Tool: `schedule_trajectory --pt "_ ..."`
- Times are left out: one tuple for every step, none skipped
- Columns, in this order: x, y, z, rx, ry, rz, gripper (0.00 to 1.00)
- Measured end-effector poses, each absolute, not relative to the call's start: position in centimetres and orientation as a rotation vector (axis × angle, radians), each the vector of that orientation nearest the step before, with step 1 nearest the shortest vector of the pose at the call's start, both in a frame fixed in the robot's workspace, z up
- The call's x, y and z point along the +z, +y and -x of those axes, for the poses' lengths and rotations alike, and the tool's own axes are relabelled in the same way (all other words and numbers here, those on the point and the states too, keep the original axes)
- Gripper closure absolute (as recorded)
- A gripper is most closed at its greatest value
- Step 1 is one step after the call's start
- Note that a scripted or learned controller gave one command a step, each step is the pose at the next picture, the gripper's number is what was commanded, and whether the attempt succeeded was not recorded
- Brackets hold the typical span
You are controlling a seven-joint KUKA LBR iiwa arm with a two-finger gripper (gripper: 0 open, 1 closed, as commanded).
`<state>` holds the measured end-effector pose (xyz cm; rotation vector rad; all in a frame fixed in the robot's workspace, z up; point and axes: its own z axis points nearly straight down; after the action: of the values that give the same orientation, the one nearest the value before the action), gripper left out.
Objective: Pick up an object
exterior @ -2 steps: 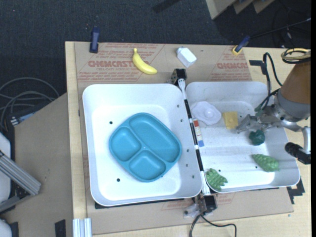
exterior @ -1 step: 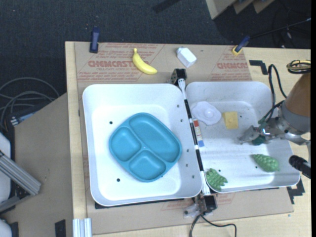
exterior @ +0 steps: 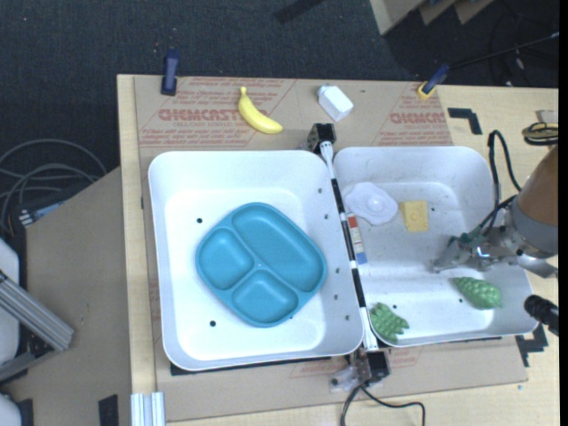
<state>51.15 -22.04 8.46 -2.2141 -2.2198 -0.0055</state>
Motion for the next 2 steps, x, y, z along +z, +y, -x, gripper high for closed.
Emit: schedule_trajectory --pt "8.5 -21.9 -58.2 -0.009 -2.224 2.212 0.00" --pt "8.4 -21.9 -53.4 -0.003 -2.219 2.214 0.00"
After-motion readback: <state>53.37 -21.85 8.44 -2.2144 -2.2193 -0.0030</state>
